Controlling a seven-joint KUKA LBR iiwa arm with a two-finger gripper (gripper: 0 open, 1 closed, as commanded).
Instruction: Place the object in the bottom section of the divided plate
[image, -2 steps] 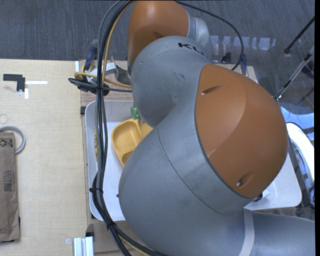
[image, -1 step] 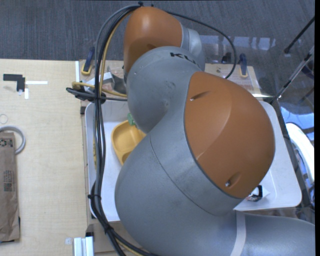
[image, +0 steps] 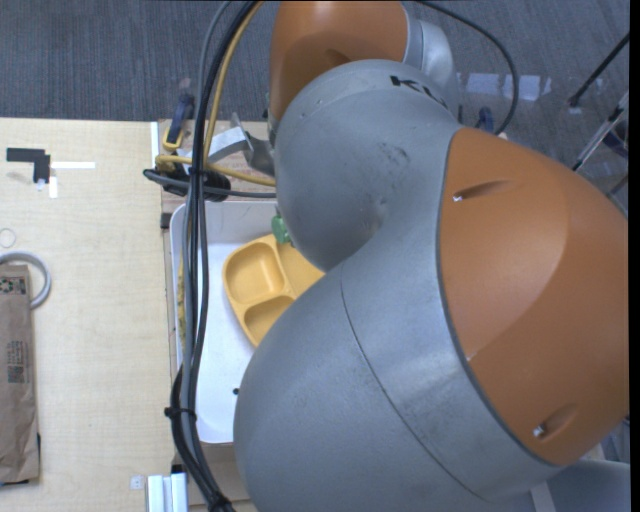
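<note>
A yellow divided plate (image: 258, 287) lies in the white bin (image: 215, 400); two of its sections show at its left side, and the rest lies under the arm. A small green thing (image: 281, 236) peeks out at the plate's upper edge, right against the arm. The grey and orange arm (image: 440, 300) takes up most of the view and covers the gripper.
Black and yellow cables (image: 200, 200) run down across the bin's left edge. A brown paper bag (image: 17, 370) lies on the wooden bench at far left, with a grey ring (image: 38, 275) above it. A black bracket (image: 30, 160) sits at top left.
</note>
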